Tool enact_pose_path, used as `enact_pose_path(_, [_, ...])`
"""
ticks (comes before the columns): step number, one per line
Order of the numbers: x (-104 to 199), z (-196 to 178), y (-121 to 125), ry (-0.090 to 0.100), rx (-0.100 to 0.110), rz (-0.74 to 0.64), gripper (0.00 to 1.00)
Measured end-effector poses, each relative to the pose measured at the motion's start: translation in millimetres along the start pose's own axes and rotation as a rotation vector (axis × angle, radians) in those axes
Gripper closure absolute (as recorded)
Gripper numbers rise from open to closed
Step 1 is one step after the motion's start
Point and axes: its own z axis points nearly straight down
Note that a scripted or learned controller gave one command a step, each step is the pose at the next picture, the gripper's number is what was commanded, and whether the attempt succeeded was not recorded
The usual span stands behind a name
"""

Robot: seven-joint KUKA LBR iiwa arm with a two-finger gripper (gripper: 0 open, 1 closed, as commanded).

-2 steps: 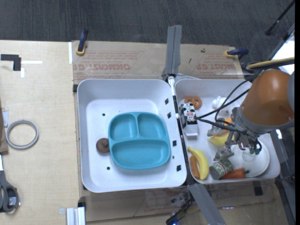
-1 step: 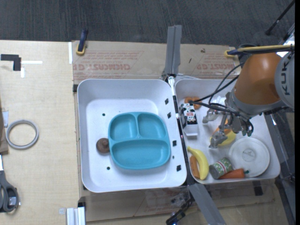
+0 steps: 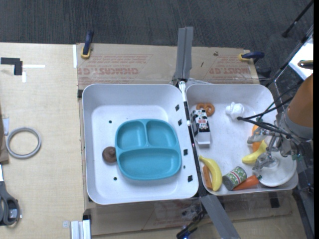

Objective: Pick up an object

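Here, in the camera view, the jaws (image 3: 267, 153) hang low over the right edge of the right bin (image 3: 227, 91), the arm reaching in from the right. How far they are open cannot be told: metal parts and cables tangle there, and nothing is clearly seen between them. They sit just beside a small yellow piece (image 3: 252, 156) and an orange piece (image 3: 257, 142), with a white plate (image 3: 279, 176) just below, so one of these is probably the target.

The rest of the bin's load lies scattered, apart from the arm: a banana (image 3: 213, 171) by the left wall, a small can (image 3: 234, 178) touching a carrot (image 3: 245, 182), a black-and-white box (image 3: 201, 127), a pretzel (image 3: 205, 108) and a white crumpled lump (image 3: 234, 109). Such loose scatter leaves room to approach from above.

The left bin (image 3: 94, 108) holds a blue divided plate (image 3: 148, 149) with a brown round thing (image 3: 109, 154) beside it. On the tabletop (image 3: 40, 98) lies a grey ring (image 3: 22, 142).
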Motion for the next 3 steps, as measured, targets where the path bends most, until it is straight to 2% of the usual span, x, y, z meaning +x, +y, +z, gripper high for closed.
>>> enact_pose_path(1, [1,1,12,0.002,0.0,0.11,0.0])
enact_pose_path(2, [0,-9,14,-0.001,0.0,0.106,1.0])
enact_pose_path(3, [-26,-83,77,0.001,0.001,0.328,1.0])
